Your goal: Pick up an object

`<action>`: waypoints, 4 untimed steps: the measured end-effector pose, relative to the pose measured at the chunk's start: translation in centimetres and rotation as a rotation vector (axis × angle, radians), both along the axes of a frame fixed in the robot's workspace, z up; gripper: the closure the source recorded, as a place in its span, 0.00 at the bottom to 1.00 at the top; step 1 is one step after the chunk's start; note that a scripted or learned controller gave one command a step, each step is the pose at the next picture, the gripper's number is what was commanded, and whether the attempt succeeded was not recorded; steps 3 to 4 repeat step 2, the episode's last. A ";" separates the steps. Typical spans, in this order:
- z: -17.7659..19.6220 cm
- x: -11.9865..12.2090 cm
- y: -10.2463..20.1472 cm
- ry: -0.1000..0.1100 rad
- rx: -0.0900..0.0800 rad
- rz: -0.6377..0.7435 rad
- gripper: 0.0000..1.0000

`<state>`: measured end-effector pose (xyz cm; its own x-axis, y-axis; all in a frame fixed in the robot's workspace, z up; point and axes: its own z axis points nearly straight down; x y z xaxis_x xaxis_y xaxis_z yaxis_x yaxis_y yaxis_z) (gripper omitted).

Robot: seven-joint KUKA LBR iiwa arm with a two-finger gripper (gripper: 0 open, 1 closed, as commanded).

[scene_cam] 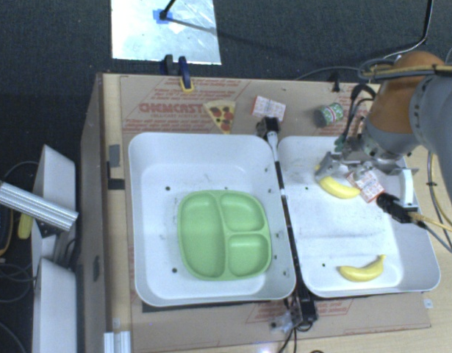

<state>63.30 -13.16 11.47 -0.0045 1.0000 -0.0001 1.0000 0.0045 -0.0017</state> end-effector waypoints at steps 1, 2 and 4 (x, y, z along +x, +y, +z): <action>-3.1 0.1 -0.2 -0.003 -0.001 -0.002 0.00; -1.9 0.2 -0.2 -0.007 -0.001 0.000 1.00; -1.9 0.2 -0.2 -0.007 -0.001 0.000 1.00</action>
